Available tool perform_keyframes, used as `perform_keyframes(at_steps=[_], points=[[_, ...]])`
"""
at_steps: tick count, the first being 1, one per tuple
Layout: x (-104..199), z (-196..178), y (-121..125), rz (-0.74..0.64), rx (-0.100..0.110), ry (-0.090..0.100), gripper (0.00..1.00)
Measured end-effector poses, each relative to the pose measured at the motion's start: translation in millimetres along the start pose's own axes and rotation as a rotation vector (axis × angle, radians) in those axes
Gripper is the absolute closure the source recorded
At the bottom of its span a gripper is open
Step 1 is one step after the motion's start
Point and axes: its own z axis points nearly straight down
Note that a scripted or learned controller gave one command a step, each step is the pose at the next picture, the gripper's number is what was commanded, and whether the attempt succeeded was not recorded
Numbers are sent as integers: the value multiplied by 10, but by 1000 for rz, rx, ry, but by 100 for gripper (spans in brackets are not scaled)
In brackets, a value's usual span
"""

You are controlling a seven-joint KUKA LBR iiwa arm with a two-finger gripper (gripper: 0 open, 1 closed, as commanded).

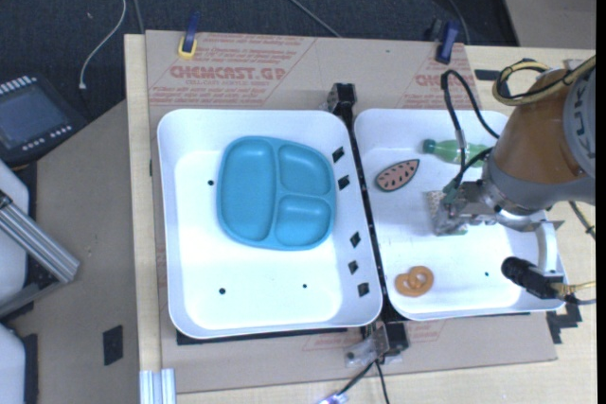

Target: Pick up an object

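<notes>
The gripper (pixel 449 215) hangs low in the right bin (pixel 530 300), and whether its jaws are apart or together cannot be told from this slant. Three candidates lie around it: a brown leaf-shaped piece (pixel 397 175) up and to its left, its long axis slanting; a green bottle (pixel 453 149) above it, lying lengthwise across the bin; and a pretzel (pixel 414 280) below-left. The leaf-shaped piece looks nearest. A blue divided plate (pixel 276 192) sits in the left bin (pixel 189 232).
</notes>
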Motion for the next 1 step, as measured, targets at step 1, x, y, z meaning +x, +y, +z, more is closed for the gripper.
perform_keyframes(at_steps=[1], points=[[-54, -608, -43, -1, -6, -3, 100]])
